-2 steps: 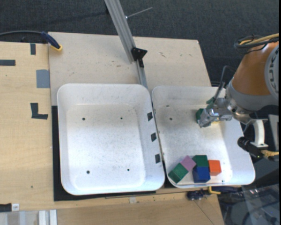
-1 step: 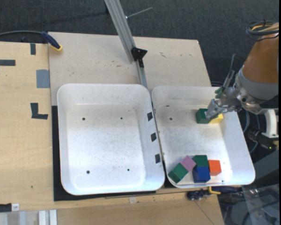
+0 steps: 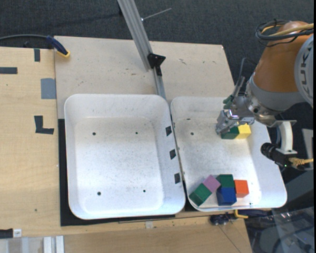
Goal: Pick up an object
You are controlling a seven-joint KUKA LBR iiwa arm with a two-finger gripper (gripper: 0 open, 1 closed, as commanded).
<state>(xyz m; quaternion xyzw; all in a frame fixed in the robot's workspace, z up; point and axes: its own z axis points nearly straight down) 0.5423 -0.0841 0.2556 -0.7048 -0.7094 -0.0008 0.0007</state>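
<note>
Landmark: right bin (image 3: 263, 165), against which all places below are being given.
Arm: grey with an orange band (image 3: 282, 51), being seen reaching in over the bin's far right corner.
Gripper (image 3: 227, 124): being held low over the bin's far end; whether the fingers are spread or pressed together cannot be told.
Green block (image 3: 230, 134): lying at the far end, partly being covered by the gripper.
Yellow block (image 3: 244, 130): touching the green block's right side.
Near-end cluster: dark green block (image 3: 200, 194), purple block (image 3: 211, 183), blue block (image 3: 226, 195), orange block (image 3: 242, 187), being kept bunched together.
Left bin (image 3: 79, 157): standing just beside the right bin.
</note>
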